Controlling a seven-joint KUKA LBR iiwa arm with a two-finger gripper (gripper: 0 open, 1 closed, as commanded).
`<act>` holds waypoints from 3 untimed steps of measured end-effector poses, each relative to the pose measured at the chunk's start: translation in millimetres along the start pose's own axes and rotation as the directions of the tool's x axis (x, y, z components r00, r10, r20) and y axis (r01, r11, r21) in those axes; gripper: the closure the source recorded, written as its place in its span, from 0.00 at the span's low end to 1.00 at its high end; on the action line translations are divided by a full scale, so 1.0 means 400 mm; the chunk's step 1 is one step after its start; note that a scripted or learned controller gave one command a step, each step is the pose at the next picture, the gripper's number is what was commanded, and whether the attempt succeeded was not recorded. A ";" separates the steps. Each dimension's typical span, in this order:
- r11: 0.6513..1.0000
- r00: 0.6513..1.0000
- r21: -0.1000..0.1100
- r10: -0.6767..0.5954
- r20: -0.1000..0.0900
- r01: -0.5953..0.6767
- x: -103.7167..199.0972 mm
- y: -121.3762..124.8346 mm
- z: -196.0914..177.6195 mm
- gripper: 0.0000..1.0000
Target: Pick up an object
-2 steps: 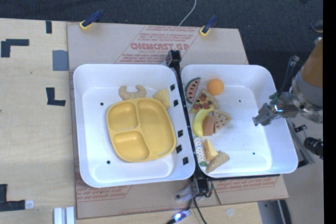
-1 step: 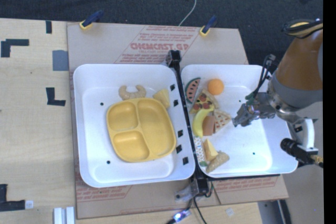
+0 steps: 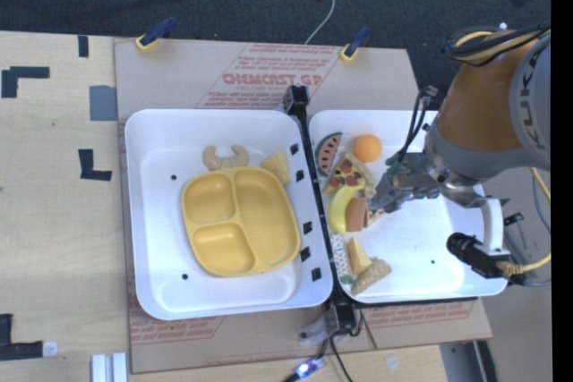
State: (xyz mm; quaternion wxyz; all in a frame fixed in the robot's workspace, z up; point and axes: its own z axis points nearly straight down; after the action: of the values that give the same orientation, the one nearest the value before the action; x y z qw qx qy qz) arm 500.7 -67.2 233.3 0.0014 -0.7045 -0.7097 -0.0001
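Note:
In the camera view the right bin (image 3: 421, 268) holds a pile of toy food along its left side: a watermelon slice (image 3: 328, 150), an orange ball (image 3: 366, 148), a yellow banana (image 3: 339, 207), a brown bun-like piece (image 3: 356, 214), a pizza-like piece (image 3: 347, 174) and pale wedges (image 3: 362, 264) near the front. My gripper (image 3: 385, 195) reaches in from the right and hangs low just right of the brown piece and banana. Nothing is visibly held between its fingers.
The left bin (image 3: 148, 219) holds a yellow divided tray (image 3: 240, 221), a tan pretzel-like piece (image 3: 225, 157) and a yellow wedge (image 3: 277, 165) behind it. A black divider (image 3: 309, 183) separates the bins. The right half of the right bin is bare white floor.

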 end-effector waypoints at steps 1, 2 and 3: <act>1.000 1.000 0.001 0.005 0.002 -0.005 0.044 -0.006 0.012 1.00; 1.000 1.000 0.002 0.006 0.003 -0.006 0.045 0.006 0.043 1.00; 1.000 1.000 -0.001 0.005 0.002 -0.005 0.028 0.020 -0.002 1.00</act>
State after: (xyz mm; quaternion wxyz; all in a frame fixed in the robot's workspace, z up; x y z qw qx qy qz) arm 508.8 -56.0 233.9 0.0003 -0.7065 -0.7078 0.0004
